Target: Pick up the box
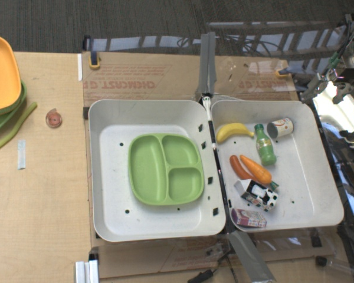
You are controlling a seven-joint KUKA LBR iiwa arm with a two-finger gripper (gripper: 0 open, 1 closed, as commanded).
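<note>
A small pink and white box (248,218) lies flat in the front left corner of the right bin (318,175), against its rim. Just behind it sits a black and white patterned pack (258,194). An orange carrot (256,169) and a red sausage (239,167) lie side by side behind that pack.
The right bin also holds a banana (233,131), a green bottle (265,145) and a tipped can (281,127) near its back. The left bin (106,175) holds a green divided plate (166,169). Orange and green plates (1,87) are stacked on the bench at far left. Cables and metal framing (336,69) crowd the back right.
</note>
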